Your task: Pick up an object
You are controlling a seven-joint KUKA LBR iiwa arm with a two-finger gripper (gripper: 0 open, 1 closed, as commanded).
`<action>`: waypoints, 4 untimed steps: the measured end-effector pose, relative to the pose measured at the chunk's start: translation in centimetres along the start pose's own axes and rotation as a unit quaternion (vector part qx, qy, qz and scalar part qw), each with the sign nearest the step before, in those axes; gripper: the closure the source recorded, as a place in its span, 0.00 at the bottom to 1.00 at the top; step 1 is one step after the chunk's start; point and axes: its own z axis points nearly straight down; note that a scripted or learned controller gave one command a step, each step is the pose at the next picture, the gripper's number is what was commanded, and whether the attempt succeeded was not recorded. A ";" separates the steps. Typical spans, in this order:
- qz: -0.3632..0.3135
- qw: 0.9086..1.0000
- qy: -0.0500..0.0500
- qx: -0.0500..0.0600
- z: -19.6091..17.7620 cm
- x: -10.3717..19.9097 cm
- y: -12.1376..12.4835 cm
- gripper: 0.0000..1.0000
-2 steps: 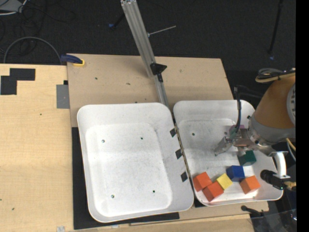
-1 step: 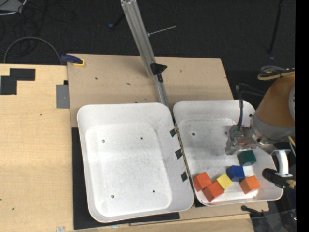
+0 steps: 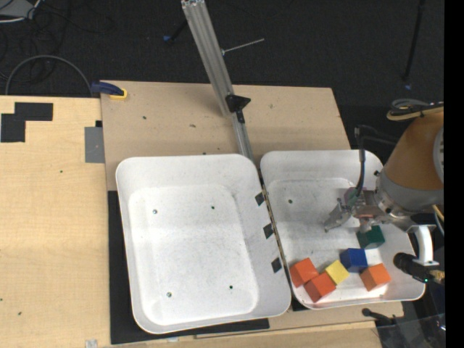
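Note:
My gripper (image 3: 346,222) hangs low in the right bin (image 3: 312,172), near its right side. Its fingers stand apart, open, over bare bin floor with nothing between them. A dark green block (image 3: 373,235) lies just to the gripper's lower right, close to one fingertip. Along the bin's near edge lie a blue block (image 3: 354,259), a yellow block (image 3: 336,272), two red-orange blocks (image 3: 304,270) (image 3: 320,287) and an orange block (image 3: 375,276). The arm's orange band (image 3: 417,154) rises at the right.
The left bin (image 3: 145,194) sits beside the right one, with black clips (image 3: 267,230) along the shared wall. An aluminium rail (image 3: 214,64) slants up from behind the bins. The tan bench surrounds both.

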 end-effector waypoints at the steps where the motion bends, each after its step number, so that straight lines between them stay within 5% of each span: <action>1: 0.001 1.000 0.000 0.000 -1.0 -0.1 0.0 1.00; 2: 0.002 1.000 0.000 0.000 -0.9 -0.1 0.0 0.00; 3: 0.001 1.000 0.000 0.000 -1.9 -0.1 0.0 1.00; 4: 0.001 1.000 0.000 0.000 -1.9 -0.1 0.0 0.00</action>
